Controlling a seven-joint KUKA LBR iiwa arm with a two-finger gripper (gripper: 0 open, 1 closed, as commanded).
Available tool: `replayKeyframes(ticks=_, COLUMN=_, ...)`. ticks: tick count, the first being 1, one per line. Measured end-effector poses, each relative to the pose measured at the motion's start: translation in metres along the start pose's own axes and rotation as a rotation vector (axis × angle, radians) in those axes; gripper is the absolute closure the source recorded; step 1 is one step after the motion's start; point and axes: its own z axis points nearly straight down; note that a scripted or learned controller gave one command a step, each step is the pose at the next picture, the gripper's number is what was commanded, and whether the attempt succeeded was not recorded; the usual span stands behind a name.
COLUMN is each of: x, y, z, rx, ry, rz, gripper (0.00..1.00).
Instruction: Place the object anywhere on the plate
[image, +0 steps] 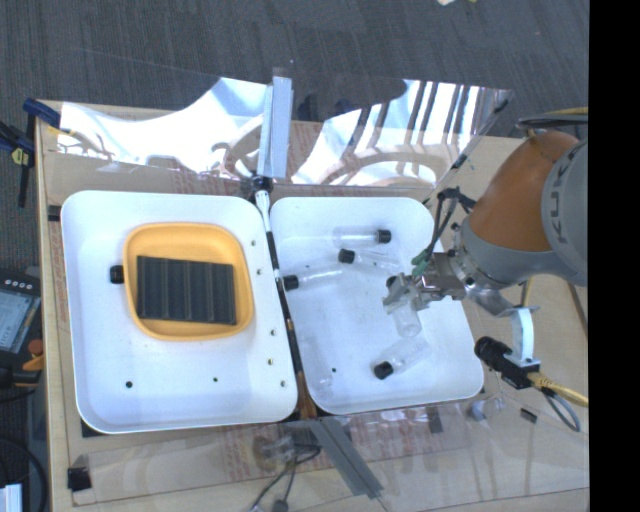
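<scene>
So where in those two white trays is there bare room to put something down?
Left bin: a bare strip below the yellow plate, whose middle holds a dark ridged block. Right bin: bare around its lower-left middle; clear vials crowd the top, and the gripper the right.

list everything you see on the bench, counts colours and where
bins: two, white, shallow, side by side on the bench
plate: one, yellow, in the left bin
ridged insert: one, dark grey, lying on the plate
clear tubes: about four, transparent with black caps, scattered in the right bin; exact count hard to tell
small black piece: one, at the plate's left edge
foil sheet: one, silver, behind the bins
arm: one, grey with orange band, reaching in from the right
pincer: one, over the right bin near a tube
</scene>
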Motion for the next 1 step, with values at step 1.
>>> replayKeyframes(ticks=1, x=0.0305, y=0.0735, z=-0.0852, rx=-0.001, ry=0.001, rz=-0.005, gripper=1.00)
